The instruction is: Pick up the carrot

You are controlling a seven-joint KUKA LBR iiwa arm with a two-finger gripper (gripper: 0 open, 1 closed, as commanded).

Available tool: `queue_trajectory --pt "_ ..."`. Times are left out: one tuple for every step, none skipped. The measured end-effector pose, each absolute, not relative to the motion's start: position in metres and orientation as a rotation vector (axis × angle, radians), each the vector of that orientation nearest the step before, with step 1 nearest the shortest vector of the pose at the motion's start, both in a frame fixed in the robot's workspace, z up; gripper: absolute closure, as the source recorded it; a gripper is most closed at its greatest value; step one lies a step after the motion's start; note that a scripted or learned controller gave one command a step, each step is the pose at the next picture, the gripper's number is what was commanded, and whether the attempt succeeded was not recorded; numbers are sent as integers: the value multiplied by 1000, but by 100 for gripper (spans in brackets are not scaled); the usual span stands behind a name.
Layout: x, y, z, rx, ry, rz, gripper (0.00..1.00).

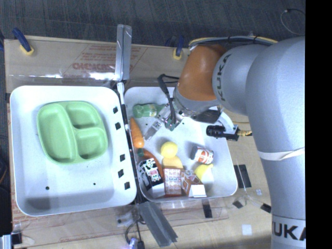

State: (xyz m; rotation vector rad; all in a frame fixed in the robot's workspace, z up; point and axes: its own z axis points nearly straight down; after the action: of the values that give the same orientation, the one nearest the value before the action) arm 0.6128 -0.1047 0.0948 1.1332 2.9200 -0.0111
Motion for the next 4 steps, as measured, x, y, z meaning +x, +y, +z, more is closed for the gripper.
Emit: queue_trajectory --pt "591 -97 89 293 3133 1 0" --pt "574 -100 89 758 3051 -10 0" --pt "575 -98 96 753 3057 -8 100" --pt "579 -25 224 997 2978 0 100"
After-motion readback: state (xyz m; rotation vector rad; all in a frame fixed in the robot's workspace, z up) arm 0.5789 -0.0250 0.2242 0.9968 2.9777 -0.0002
